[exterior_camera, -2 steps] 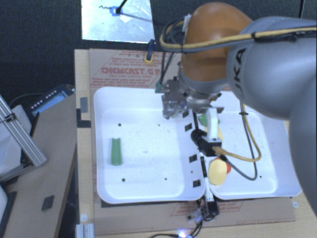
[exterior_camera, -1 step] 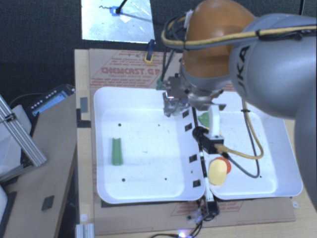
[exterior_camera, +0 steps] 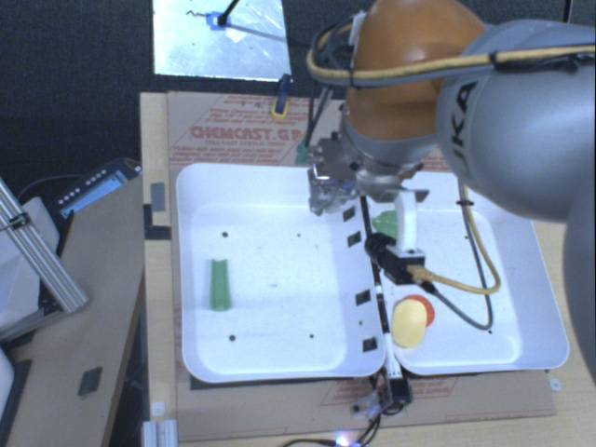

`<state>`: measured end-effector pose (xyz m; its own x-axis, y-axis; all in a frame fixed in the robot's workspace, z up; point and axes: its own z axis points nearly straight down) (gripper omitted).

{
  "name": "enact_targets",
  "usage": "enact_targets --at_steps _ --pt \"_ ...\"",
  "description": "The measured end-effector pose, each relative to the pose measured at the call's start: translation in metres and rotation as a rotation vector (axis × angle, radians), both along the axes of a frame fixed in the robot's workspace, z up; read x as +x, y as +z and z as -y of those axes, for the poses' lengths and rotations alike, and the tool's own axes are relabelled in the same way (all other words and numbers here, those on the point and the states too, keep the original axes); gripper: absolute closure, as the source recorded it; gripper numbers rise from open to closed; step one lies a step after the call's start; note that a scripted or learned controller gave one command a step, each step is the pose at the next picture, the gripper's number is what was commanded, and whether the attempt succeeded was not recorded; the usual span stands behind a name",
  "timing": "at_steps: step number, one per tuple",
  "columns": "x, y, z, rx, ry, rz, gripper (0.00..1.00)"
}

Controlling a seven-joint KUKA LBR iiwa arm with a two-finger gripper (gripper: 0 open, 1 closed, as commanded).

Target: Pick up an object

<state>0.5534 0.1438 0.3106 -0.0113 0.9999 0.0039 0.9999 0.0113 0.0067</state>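
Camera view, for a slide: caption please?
KUKA arm over two white bins; green block left, yellow object right.

A single fixed camera looks down at a slant from above the surface (exterior_camera: pixel 233 124), near enough that both white bins fill most of the frame: the left bin (exterior_camera: pixel 270 277) whole, the right bin (exterior_camera: pixel 503 324) partly behind the arm (exterior_camera: pixel 484 91) entering from the right.

A green bar (exterior_camera: pixel 219 285) lies flat in the left bin, near its left wall, long axis running nearly top to bottom. In the right bin, a yellow rounded piece (exterior_camera: pixel 408 323) rests near the divider, touching a red piece (exterior_camera: pixel 425 306) at its upper right. A green leafy piece (exterior_camera: pixel 386 221) lies farther up, partly hidden by the arm.
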Motion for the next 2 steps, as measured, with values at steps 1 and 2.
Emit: enact_targets --at_steps 1,2 --pt "-0.0492 0.0665 -0.0918 0.002 0.004 -0.001 1.0" --pt "-0.0462 0.0737 -0.0859 -0.002 -0.003 -0.003 1.0"
